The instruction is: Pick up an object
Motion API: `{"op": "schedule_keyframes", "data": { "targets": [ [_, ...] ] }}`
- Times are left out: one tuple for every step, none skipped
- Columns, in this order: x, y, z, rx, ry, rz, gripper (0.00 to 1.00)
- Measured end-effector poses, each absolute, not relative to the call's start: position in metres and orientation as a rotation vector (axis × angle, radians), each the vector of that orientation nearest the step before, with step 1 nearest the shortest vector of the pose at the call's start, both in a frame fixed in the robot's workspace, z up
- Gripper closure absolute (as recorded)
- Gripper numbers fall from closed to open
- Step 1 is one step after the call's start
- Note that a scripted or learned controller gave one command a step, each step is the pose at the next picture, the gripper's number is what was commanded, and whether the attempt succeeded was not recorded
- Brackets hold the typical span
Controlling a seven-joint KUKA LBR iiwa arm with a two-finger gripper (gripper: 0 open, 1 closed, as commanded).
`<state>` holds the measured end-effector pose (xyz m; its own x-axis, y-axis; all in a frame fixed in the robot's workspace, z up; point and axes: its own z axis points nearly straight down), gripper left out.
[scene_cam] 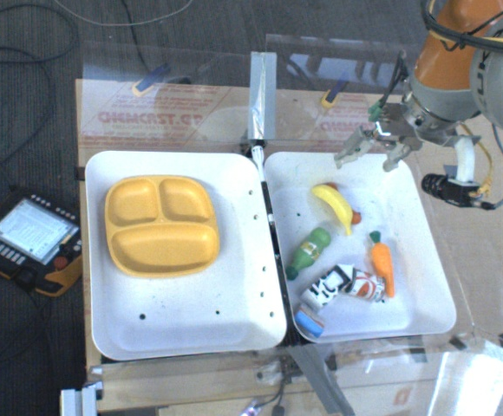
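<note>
The gripper [375,152] is hanging released, fingers spread and grasping nothing, above the far edge of the right bin [425,232]. The banana [335,204] is lying just below it in that bin, its long axis running diagonally from upper left toward lower right.

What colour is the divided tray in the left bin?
The divided tray is yellow, clear in the camera view.
</note>
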<state>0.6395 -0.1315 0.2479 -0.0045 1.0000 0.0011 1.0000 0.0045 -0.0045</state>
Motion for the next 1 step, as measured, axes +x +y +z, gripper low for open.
{"op": "schedule_keyframes", "data": {
  "targets": [
    [0.6531, -0.1367, 0.0934, -2.218, -2.223, 0.005, 0.0]
  ]
}}
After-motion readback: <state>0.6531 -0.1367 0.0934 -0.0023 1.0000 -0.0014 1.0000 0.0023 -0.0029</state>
